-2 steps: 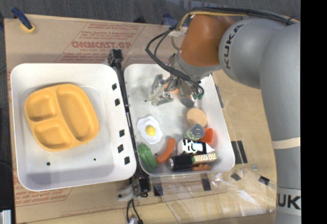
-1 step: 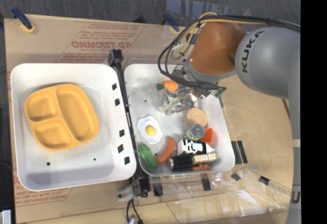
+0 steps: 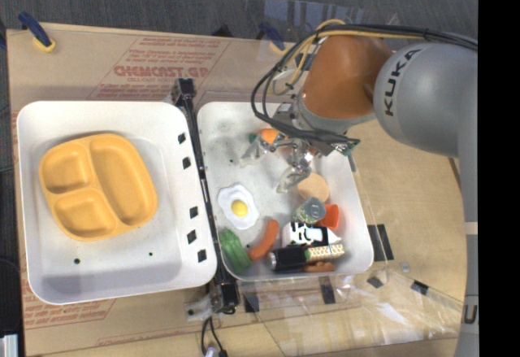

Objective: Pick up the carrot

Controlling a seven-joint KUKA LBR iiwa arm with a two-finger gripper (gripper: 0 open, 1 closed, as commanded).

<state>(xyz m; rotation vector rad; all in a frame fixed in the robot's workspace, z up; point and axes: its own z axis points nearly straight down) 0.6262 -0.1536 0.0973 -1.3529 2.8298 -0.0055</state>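
An orange carrot (image 3: 266, 136) lies near the back of the right bin (image 3: 218, 128), partly hidden by the arm's wrist. My gripper (image 3: 286, 160) hangs low over the middle of that bin, just right of and in front of the carrot. Its metal parts blur against the white floor. Nothing shows clearly held in it. The orange band and grey arm cover the bin's back right corner.
In the right bin's front half lie a fried egg (image 3: 237, 206), a tan bun (image 3: 314, 187), a red-orange sausage (image 3: 263, 239), a green vegetable (image 3: 232, 250), a red piece (image 3: 331, 217) and a black box (image 3: 307, 256). The left bin (image 3: 32, 185) holds a yellow divided tray (image 3: 97, 185).
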